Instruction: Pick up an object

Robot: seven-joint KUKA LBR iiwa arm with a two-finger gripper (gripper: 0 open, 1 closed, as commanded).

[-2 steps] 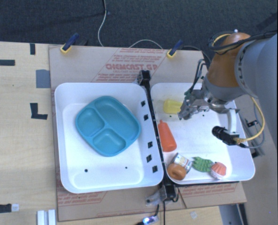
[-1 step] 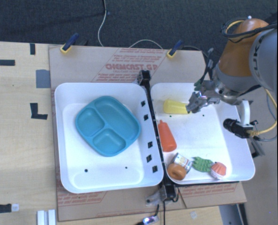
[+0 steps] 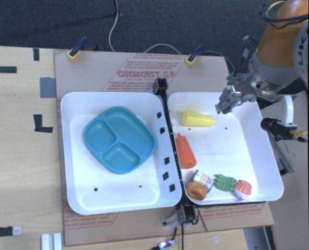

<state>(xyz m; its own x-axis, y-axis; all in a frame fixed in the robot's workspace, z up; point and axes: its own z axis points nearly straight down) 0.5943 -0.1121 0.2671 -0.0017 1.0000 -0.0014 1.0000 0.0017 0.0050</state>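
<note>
Bench top of pale wood with black tape marks at the left; a brown cardboard sheet (image 3: 144, 72) lies over it, held at its far edge by two blue-and-yellow clamps (image 3: 77, 47), with a thin white cable looping down behind them. Two shallow white bins sit side by side on the cardboard, meeting at a black divider strip. Left bin (image 3: 74, 191): holds a teal compartment plate (image 3: 119, 138) with three sections, lying flat near the bin's centre. Right bin (image 3: 269, 176): a yellow, corn-shaped toy (image 3: 197, 119) lies on its side toward the far-left part; an orange, carrot-like piece (image 3: 185, 151) lies against the divider wall just nearer than it; in the near corner a small round orange-brown item (image 3: 198, 187), a green leafy piece (image 3: 225, 182) and a red-and-white piece (image 3: 242, 188) are grouped close together, the first two touching or nearly so. The arm enters from the right, its orange band at the frame's top corner. The gripper (image 3: 223, 104) hangs over the far part of the right bin, just right of the yellow toy and apart from it. At this size it cannot be told how the gripper is set; nothing is seen held in it.
</note>
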